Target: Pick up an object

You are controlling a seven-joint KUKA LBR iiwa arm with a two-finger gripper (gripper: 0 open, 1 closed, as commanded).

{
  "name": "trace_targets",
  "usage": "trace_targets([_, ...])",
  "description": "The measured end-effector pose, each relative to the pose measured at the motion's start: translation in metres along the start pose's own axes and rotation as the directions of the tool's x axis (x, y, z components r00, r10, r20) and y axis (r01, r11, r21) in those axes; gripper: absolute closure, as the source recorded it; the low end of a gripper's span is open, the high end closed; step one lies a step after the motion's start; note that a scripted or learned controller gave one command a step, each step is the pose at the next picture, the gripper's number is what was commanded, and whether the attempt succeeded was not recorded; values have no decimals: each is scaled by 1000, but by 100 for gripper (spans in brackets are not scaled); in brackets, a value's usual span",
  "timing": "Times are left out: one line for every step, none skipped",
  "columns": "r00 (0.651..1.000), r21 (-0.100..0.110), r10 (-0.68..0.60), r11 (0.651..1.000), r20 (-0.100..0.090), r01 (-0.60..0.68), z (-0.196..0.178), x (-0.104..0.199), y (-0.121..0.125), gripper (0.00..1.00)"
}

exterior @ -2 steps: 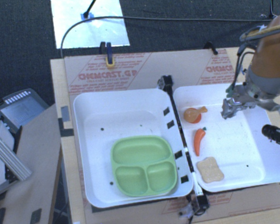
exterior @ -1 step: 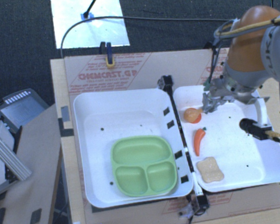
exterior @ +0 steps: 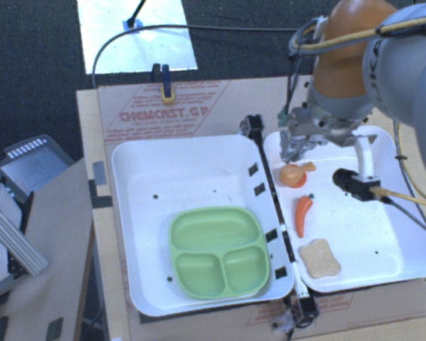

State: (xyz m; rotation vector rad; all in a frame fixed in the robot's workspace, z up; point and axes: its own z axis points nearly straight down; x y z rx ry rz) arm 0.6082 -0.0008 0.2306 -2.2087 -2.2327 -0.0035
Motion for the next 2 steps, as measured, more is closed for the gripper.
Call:
trace_targets([1000, 0, 0, 1000, 0, 0, -7, 55, 15, 100])
trace_targets([1000, 2, 1, 1000, 1, -2, 5, 97, 26, 100])
